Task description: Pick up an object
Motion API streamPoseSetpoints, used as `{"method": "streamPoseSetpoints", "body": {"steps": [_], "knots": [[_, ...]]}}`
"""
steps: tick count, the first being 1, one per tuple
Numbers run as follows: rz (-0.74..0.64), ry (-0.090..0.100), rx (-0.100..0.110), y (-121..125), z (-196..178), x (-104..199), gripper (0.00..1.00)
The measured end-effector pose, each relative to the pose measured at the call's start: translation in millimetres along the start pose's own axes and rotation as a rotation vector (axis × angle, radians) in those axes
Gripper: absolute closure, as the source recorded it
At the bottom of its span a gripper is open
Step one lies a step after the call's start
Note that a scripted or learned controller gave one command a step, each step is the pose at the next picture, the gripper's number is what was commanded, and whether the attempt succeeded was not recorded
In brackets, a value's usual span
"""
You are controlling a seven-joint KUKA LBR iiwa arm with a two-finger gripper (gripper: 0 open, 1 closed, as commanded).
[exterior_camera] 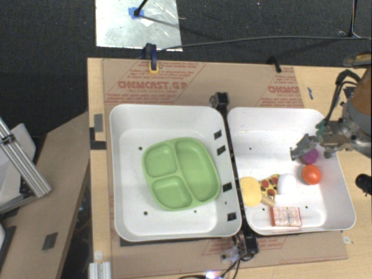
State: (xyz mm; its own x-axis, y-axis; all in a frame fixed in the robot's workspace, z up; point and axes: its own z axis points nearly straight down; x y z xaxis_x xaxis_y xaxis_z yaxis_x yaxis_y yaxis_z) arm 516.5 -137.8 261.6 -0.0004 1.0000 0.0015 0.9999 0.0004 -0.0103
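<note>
Where the arm (354, 112) comes in from the right edge of the frame, its claw (305, 148) sits low over the right bin (273, 121), upper-right part of it. Can't tell if the claw is wide or narrow; the tips are too dark and small. A purple object (311, 156) peeks out just under the claw, touching or nearly so, but whether it's actually gripped isn't clear.

Count: 2 white bins, side by side mid-frame. 1 green tray (181, 173) w/ 3 compartments, lying in the left bin (125, 156), nothing in the compartments.

Right bin has approx. 6 things, all in its lower and right part: the purple object, 1 orange ball (311, 175) just below it, 1 white rounded item (286, 183) to the left of the ball, 1 yellow rounded item (250, 191) near the bin's left wall, 1 small red-and-yellow patterned piece (268, 186) between yellow and white, and 1 red-and-white packet (285, 217) near the bottom edge.

Bins rest on a brown printed cardboard sheet (174, 77) on the tabletop (64, 173). Upper frame is dark fabric (46, 28) w/ 1 shiny silver sheet (136, 16) at upper left. A metal rail (20, 161) shows at the left edge.
</note>
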Motion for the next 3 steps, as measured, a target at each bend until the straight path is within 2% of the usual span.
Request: {"method": "streamPoseSetpoints", "body": {"steps": [1, 3], "knots": [[-0.003, -0.002, -0.012, 2.0, -6.3, 0.3, 0.00], [-0.001, -0.001, -0.009, 2.3, 80.8, 0.9, 0.00]]}}
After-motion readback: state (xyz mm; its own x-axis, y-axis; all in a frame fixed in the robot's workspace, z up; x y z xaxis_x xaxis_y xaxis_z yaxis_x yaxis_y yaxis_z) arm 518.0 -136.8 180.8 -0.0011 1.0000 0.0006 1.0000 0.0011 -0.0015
